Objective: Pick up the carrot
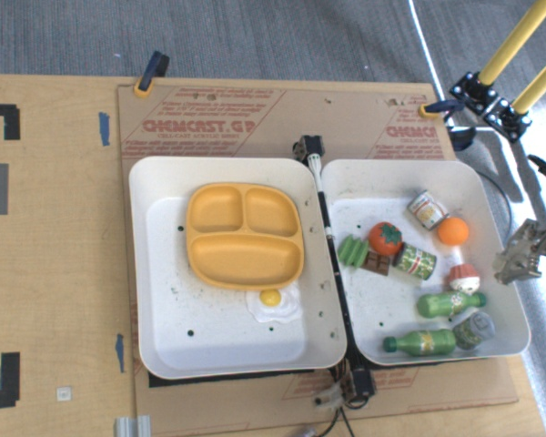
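plate point(245, 235) in left bin point(155, 271) | fried egg point(272, 300) before plate

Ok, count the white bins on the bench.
2: the left bin, holding the yellow plate; the right bin, holding the orange. None seems hidden.

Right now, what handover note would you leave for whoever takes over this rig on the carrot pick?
Gripper: over the right bin's right rim, with no toy seen in it.
Carrot: I cannot pick it out for sure. The nearest candidate is a round orange toy lying in that bin.
Done: nothing lifted.
Left: find, grasp and raise the carrot.
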Controlling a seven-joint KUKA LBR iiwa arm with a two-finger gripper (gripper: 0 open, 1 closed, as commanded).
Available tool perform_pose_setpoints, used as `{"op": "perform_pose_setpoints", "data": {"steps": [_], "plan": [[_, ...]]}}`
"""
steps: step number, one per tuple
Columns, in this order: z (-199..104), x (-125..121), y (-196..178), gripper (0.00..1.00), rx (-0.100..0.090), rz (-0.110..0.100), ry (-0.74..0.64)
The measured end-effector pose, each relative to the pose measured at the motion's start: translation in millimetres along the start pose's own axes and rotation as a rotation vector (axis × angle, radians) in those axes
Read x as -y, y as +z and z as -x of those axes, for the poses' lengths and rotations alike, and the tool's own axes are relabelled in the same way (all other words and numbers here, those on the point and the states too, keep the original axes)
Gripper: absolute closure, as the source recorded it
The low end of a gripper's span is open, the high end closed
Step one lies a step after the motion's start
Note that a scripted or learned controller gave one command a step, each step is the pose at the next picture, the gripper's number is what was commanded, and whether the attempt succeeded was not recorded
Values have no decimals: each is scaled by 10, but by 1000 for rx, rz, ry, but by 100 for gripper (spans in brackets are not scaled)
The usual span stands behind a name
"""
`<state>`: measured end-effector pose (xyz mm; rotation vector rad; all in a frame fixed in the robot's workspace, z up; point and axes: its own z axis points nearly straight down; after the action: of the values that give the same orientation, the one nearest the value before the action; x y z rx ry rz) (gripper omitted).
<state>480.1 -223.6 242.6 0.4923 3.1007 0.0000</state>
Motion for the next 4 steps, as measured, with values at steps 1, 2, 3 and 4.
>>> {"op": "perform_pose_setpoints", "data": {"steps": [1, 2, 3, 4], "plan": [[-1, -7, 20, 100, 0, 0, -162], [0, -1, 30, 100, 0, 0, -339], [45, -15, -87, 100, 5, -1, -603], [63, -23, -112, 100, 5, -1, -765]]}}
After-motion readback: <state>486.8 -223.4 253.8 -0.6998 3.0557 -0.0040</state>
